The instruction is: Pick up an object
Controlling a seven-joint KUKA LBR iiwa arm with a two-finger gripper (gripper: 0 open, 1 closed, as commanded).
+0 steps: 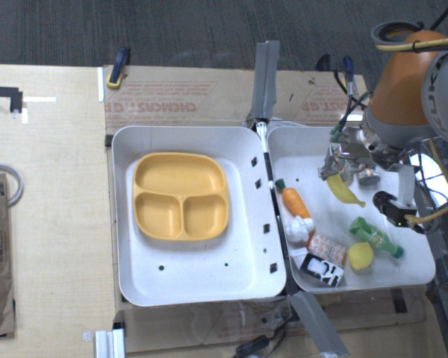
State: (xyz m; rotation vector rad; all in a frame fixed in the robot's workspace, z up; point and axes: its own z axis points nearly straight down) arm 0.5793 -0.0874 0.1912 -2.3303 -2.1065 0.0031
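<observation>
Pale wooden bench (52, 200) under two white bins, side by side. Left bin (134, 274): a yellow divided plate (181, 196). Right bin (411, 271): carrot (294, 202), banana (343, 191), green bottle (375, 236), lemon (361, 256), small packet (326, 247), black-and-white box (321, 268). Above the banana, the gripper (349, 164), low over the bin's far half; fingers impossible to judge; nothing seen clamped.

A yellow banana (344, 190) lies slanted in the right bin's upper middle, with a carrot (293, 201), lemon (361, 256) and green bottle (375, 236) below it.
</observation>
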